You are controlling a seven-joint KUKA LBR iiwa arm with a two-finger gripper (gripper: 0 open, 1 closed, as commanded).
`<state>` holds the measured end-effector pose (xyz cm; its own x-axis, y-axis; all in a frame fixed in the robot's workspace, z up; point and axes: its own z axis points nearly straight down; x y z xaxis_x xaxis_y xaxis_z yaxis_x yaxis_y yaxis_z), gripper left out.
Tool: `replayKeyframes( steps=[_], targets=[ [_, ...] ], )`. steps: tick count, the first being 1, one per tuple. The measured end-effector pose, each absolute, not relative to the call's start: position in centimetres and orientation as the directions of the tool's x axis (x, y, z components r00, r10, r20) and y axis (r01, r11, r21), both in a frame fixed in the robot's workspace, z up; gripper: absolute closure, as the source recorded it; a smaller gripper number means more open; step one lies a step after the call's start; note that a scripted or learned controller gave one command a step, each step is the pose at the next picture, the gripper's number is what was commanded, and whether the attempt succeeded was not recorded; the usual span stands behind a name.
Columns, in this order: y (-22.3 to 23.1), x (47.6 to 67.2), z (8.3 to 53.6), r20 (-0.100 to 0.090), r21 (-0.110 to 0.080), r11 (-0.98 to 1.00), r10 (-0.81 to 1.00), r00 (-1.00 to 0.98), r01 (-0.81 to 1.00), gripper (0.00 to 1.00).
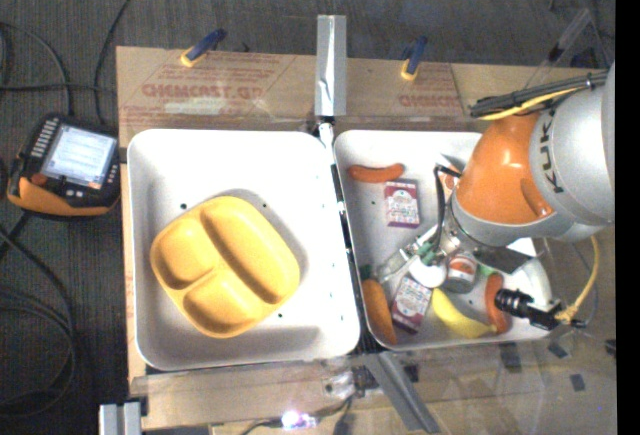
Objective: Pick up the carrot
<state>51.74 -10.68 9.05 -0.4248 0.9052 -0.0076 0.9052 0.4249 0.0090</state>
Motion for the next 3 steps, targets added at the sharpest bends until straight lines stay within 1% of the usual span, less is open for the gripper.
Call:
replayKeyframes(
  steps=[1,2,3],
  targets=[
    [-11.6,56.2,9.0,-0.001,0.009,0.075,0.997,-0.075,0.997,0.0],
    [-2.0,56.4,14.7,0.007,-0.001,0.154,0.988,-0.154,0.988,0.0],
    [0.6,57.7,18.3,-0.001,-0.003,0.188,0.982,-0.188,0.982,0.0]
  ],
)
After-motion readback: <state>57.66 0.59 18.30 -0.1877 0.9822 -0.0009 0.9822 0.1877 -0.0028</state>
